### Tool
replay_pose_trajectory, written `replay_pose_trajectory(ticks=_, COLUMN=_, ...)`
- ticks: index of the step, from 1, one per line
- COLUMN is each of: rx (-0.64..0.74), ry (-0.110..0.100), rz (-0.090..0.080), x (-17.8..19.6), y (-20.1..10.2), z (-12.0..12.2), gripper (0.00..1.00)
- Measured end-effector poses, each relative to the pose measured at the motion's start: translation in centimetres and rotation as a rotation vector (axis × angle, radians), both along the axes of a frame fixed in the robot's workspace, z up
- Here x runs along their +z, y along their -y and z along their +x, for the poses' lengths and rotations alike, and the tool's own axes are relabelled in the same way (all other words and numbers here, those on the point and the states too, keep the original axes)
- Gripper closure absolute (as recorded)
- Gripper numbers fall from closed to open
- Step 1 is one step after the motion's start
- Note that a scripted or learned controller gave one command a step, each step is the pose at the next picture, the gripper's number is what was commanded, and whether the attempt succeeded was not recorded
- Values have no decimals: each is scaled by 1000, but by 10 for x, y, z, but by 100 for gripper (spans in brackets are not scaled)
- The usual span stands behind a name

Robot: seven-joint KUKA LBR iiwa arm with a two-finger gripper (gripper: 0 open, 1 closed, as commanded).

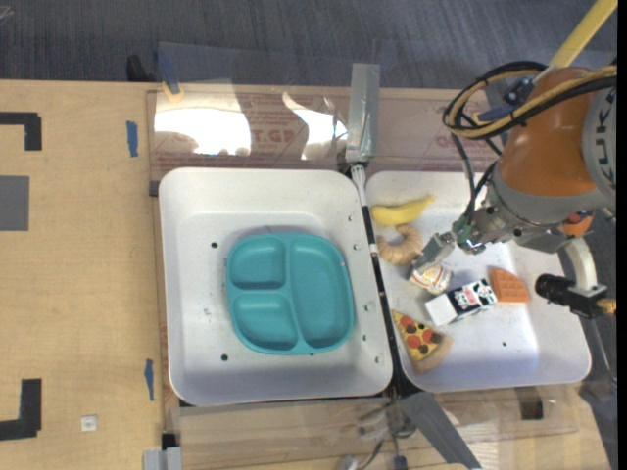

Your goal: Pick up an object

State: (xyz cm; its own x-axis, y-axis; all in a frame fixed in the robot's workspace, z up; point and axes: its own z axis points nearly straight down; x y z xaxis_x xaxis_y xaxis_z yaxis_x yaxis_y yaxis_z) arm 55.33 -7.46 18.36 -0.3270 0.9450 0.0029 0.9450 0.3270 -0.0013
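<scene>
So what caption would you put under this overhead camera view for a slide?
Grey-and-orange robot arm's gripper poised over toy foods in the right white bin; teal divided plastic plate sits in the left white bin.

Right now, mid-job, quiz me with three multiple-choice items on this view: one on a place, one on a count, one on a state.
1. Where is the teal tray?
A. left bin
B. right bin
C. on the bench outside the bins

2. How many compartments does the tray have?
A. two
B. three
C. five

3. What state is the banana in?
A. lifted by the pincer
B. lying in the right bin
C. resting on the tray

Answers:
1. A, the tray sits in the middle of the left bin.
2. B, ridges divide it into two small sections and one long one.
3. B, it lies near the top edge of the right bin, apart from the pincer, which hangs lower over the other items.
</scene>
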Motion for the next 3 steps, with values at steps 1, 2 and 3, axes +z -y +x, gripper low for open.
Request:
replay_pose_trajectory(ticks=1, rx=214, ry=-1, rz=-1, x=-1, y=5, z=-2, gripper=0)
replay_pose_trajectory(ticks=2, rx=379, ry=5, rz=-2, x=-1, y=-25, z=38, gripper=0)
replay_pose_trajectory(ticks=3, rx=209, ry=-4, rz=-1, x=-64, y=24, z=41, gripper=0)
